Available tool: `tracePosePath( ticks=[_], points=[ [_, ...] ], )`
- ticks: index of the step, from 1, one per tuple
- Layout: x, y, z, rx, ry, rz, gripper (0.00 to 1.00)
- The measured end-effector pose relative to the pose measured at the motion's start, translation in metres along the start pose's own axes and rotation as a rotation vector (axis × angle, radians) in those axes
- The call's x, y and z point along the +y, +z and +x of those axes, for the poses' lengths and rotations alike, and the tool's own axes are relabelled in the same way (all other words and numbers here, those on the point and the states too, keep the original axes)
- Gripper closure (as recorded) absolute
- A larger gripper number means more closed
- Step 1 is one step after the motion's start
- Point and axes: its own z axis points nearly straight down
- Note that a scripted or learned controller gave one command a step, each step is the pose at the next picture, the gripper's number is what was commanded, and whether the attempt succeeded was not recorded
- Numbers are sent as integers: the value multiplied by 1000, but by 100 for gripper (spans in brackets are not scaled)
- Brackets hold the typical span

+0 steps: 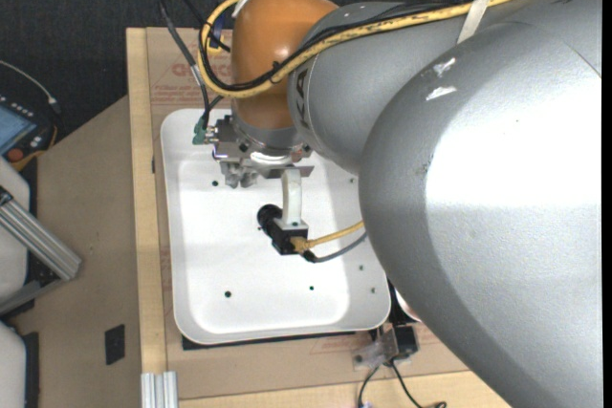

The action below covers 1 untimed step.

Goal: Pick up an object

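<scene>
Bench wood (143, 234) edges the white bin (206, 296) on the left. Over the bin's far end hangs the gripper (244, 175) (spread or pressed together, I cannot tell), below the orange band (268, 43) of the grey arm (478, 158). Where the object to pick lies, I cannot tell either.

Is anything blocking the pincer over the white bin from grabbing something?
Nothing visible blocks it. The pincer hangs over the far end of the white bin, with just white bin floor near it. What it's after I can't tell; the grey arm covers the right side.
</scene>
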Motion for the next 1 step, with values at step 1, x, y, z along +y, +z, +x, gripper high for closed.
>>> tracePosePath(
  ticks=[1],
  points=[
    [32, 35, -70, -4, 7, 7, 100]
  ],
)
